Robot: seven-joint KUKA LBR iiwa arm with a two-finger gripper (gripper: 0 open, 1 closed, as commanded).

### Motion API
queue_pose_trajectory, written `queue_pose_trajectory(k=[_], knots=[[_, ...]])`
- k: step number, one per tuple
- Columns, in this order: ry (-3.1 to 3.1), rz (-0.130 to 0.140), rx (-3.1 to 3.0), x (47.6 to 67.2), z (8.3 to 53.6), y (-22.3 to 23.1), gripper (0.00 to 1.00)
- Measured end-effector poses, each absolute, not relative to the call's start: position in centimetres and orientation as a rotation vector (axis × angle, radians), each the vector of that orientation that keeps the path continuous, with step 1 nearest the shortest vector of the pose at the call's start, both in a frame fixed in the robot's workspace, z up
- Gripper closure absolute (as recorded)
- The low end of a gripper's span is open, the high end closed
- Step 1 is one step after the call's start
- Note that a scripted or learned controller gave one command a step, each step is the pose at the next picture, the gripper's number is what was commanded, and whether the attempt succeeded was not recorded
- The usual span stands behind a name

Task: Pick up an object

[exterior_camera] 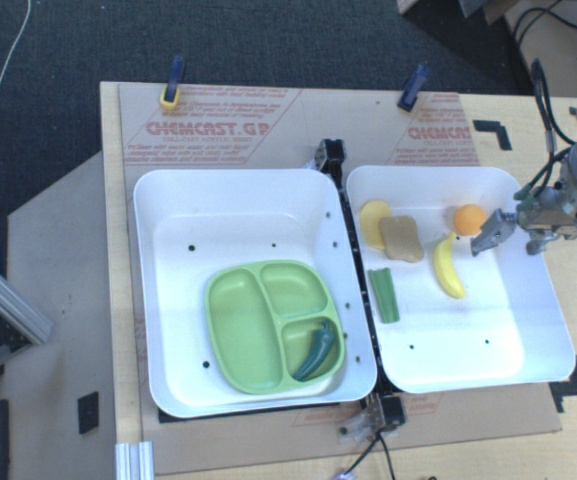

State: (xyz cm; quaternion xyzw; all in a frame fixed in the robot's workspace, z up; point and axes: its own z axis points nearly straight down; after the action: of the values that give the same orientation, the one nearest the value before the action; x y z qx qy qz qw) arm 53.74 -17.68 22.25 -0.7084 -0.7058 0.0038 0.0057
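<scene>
Your gripper (508, 233) hangs over the right bin's (528, 353) far right side, just beside the orange ball (469, 218); you can't tell from here whether it is released or clenched. In that bin you also have a banana (449, 268), a tan block (401, 238) overlapping a yellow piece (373, 218), and a green stick (384, 295). The left bin (168, 218) holds a green divided plate (253, 328) with a dark teal pepper (315, 353) in its lower right compartment.

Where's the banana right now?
The banana lies in the right bin, just below the orange ball and right of the green block.
</scene>
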Motion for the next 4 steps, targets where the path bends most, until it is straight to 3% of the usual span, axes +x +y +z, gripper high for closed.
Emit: queue_pose_trajectory(k=[1,4], knots=[[-2.222,0.0,-2.222,54.0,23.0,-17.6,0.0],[-2.217,0.003,-2.219,53.5,8.2,-18.0,0.0]])
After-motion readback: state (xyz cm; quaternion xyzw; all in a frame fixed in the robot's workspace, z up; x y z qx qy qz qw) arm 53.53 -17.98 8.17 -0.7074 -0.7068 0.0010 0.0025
